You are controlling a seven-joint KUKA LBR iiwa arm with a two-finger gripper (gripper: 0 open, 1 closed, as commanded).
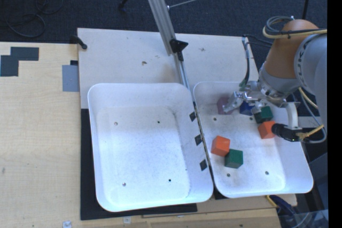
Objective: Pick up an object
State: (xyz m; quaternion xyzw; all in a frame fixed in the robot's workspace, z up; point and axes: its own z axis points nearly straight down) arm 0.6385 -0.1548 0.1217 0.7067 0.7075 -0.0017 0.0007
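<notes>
Presently the gripper (239,102) sits low in the right bin (299,179), mauve block (223,104) just beside it, evidently positioned for a grasp; its opening cannot be told

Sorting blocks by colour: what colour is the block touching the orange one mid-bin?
Dark green block, seen in the camera view.

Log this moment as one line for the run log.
arm: over right bin | tool: low among mauve block, blue block | orange cube, green cube: untouched
</notes>
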